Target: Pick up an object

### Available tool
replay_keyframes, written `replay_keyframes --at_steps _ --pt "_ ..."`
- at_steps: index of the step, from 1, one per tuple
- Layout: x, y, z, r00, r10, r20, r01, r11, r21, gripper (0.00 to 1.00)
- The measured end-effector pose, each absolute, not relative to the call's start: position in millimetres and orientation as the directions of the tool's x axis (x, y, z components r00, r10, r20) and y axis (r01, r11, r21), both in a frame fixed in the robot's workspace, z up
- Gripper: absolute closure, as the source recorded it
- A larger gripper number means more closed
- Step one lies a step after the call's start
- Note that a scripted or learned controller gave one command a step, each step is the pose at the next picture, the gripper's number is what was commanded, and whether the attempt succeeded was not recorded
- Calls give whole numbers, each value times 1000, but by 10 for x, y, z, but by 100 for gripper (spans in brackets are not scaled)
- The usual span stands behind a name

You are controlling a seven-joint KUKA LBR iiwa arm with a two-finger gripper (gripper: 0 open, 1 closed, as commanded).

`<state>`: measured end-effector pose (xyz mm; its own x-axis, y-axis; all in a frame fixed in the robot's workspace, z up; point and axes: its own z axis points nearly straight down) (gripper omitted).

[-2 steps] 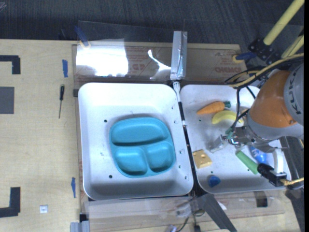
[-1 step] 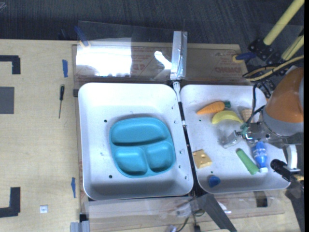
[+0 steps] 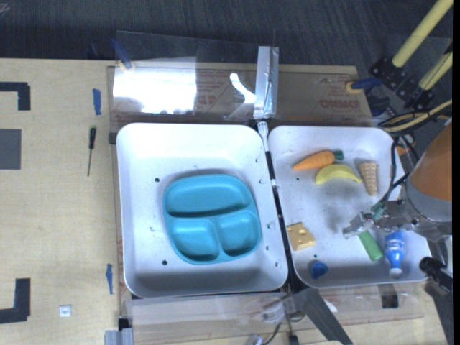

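Observation:
My gripper (image 3: 368,223) hangs low over the right part of the right bin (image 3: 316,196), with the arm coming in from the right edge. Just below it lies a green stick-shaped toy (image 3: 371,246), and beside that a small blue and white bottle (image 3: 394,253). I see nothing clearly held. Further back in the same bin are an orange carrot (image 3: 315,161), a yellow banana (image 3: 338,175) and a tan ice cream cone (image 3: 369,176). A yellow cheese wedge (image 3: 300,236) and a small blue piece (image 3: 318,269) sit near the bin's front left.
The left bin (image 3: 136,192) holds a blue divided plate (image 3: 211,217). A clear plastic wall (image 3: 190,85) and a metal post (image 3: 266,81) stand behind the bins. Yellow poles and cables (image 3: 417,42) crowd the far right corner.

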<state>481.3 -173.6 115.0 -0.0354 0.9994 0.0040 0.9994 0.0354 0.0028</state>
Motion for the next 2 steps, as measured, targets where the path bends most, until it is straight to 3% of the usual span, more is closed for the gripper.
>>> replay_keyframes --at_steps 1,2 --pt "4816 -1560 875 -27 1000 -2 1000 27 7 0" --pt "4831 -1568 986 -25 1000 -4 1000 25 12 100"
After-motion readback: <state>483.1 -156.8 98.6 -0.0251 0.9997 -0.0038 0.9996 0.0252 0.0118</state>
